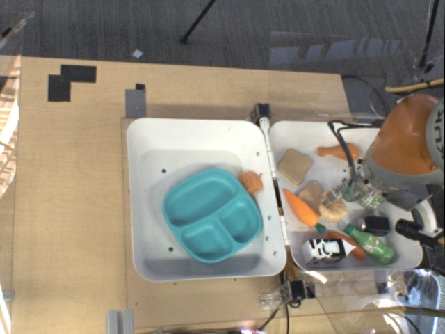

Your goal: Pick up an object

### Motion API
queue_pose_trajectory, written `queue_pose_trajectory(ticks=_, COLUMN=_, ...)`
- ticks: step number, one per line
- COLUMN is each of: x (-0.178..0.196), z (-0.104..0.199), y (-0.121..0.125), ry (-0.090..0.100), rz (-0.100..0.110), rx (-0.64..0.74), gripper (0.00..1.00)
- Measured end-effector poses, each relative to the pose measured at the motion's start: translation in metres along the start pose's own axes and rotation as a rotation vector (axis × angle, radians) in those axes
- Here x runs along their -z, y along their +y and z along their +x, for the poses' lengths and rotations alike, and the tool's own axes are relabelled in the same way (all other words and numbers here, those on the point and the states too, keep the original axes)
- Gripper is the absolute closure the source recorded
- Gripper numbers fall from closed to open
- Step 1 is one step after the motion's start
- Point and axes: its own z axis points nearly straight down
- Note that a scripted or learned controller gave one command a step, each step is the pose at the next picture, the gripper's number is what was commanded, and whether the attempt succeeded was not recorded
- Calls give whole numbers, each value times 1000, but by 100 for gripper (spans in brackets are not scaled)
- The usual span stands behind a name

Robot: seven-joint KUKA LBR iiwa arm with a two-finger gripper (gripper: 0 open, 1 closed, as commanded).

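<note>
A tan wooden bench [69,207] stands on dark grey carpet [208,12]. The left bin [146,256] holds a teal plate [208,214]. In the right bin [410,259], the claw [348,193] hovers over a crowded center; grip state cannot be told. A carrot [300,209] lies at its nine o'clock.

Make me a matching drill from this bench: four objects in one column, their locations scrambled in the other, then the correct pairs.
Objects:
1. teal divided plate
2. green bottle
3. carrot
4. tan bread slice

Locations:
A. right bin, near front right corner
B. right bin, far left part
C. left bin, middle
D. right bin, along left side, lying diagonally

Pairs: 1-C, 2-A, 3-D, 4-B
</note>
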Motion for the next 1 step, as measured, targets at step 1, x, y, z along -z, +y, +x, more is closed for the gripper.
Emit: queue_pose_trajectory(ticks=1, x=113, z=0, y=61, ry=9, rz=19, rx=-165, gripper=100)
